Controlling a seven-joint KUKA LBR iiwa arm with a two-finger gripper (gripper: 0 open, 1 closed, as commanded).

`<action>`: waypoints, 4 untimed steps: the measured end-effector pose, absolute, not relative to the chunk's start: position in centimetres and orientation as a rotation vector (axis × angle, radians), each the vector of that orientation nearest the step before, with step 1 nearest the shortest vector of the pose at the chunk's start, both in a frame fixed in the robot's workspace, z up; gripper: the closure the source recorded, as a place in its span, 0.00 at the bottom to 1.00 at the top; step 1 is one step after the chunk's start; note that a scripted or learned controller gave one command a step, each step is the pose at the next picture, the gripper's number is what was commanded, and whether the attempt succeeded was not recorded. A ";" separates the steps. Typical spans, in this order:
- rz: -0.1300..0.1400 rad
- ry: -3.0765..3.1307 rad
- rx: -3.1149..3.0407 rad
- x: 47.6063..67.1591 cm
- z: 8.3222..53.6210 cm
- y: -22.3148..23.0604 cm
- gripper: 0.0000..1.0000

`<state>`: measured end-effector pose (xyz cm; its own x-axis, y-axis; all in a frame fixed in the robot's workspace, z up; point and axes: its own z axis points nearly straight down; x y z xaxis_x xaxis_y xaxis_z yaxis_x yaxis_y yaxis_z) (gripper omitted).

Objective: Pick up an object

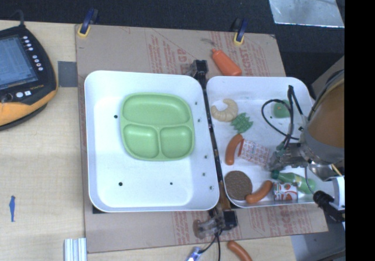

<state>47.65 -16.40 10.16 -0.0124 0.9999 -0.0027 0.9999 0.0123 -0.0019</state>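
Note:
In the right bin lie several toy foods. A beige croissant and a green leafy piece sit at its far left. A red sausage lies beside a red-and-white packet. At the near edge are a brown round patty, a second sausage and a green bottle on a printed carton. My gripper hangs low over the bin's right side, just above the bottle and right of the packet. A small green item lies under a black cable.
The left bin holds a green divided plate. An orange carrot lies on the cardboard behind the bins, another sausage in front. A teach pendant rests at far left. My arm covers the right bin's right edge.

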 end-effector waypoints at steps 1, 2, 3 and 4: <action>0.007 2.227 2.213 47.9 16.1 -20.6 1.00; -0.001 2.225 2.217 47.7 16.0 -20.8 0.00; -0.005 2.230 2.217 48.9 9.1 -19.8 0.00; -0.008 2.236 2.210 48.9 10.1 -20.0 1.00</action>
